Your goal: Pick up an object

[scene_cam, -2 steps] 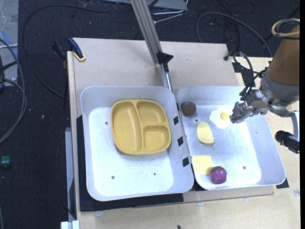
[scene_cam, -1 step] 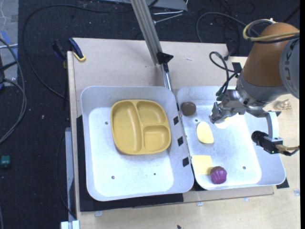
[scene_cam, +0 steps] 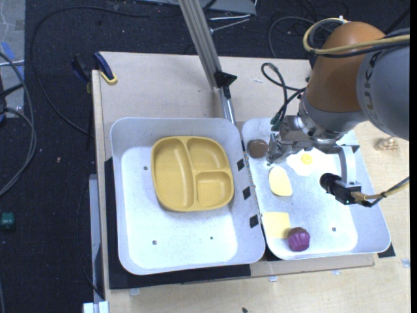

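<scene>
Two shallow white bins sit side by side on the bench (scene_cam: 163, 70), which I read as a pale tan top w/ dark floor all around it and loose black cables trailing across that floor on the left and at the top. A grey metal pole (scene_cam: 202, 34) slants down from the top of the view to the gap between the bins. At the bench's far left corner I see a small blue and yellow clip (scene_cam: 104, 69). The left bin (scene_cam: 130, 240) carries a yellow divided plate (scene_cam: 193, 173), three compartments, lying flat approx in the bin's middle. The right bin (scene_cam: 365, 230) holds the loose things: a brown round piece (scene_cam: 257, 149) at its far left corner, a fried-egg toy (scene_cam: 303, 162) w/ yellow yolk just beside the arm's tool, a pale yellow oval piece (scene_cam: 281, 182) near the bin's centre-left, a yellow square block (scene_cam: 276, 224) nearer the front, and a purple ridged piece (scene_cam: 298, 239) touching or just beside that block. The arm (scene_cam: 355, 70) comes in from the right, orange band up top and grey body, bent over the far half of the right bin. Its end effector (scene_cam: 279, 150) points down between the brown piece and the egg; from here I can't tell its state. A black cam-like unit (scene_cam: 339, 188) hangs off a bracket beside the wrist.
</scene>
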Action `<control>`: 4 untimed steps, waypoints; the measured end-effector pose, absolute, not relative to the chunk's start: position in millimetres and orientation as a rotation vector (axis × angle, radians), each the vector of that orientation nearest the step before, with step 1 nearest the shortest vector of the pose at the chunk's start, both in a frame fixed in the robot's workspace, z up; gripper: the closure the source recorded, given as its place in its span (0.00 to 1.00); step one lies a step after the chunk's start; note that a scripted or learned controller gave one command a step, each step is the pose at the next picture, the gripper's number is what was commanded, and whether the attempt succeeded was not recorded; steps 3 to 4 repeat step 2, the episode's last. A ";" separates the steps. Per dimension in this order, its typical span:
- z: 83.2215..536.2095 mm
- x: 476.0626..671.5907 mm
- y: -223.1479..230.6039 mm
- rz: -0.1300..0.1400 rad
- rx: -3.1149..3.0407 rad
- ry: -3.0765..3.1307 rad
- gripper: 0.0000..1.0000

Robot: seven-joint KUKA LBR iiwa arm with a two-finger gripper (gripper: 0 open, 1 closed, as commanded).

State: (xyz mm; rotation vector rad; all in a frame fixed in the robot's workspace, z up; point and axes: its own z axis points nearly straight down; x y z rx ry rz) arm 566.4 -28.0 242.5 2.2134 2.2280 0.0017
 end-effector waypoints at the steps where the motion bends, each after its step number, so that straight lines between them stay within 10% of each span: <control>1: 229.8 573.0 27.0 -0.001 2.216 2.228 1.00; 4: 229.1 562.3 81.3 -0.001 2.214 2.232 1.00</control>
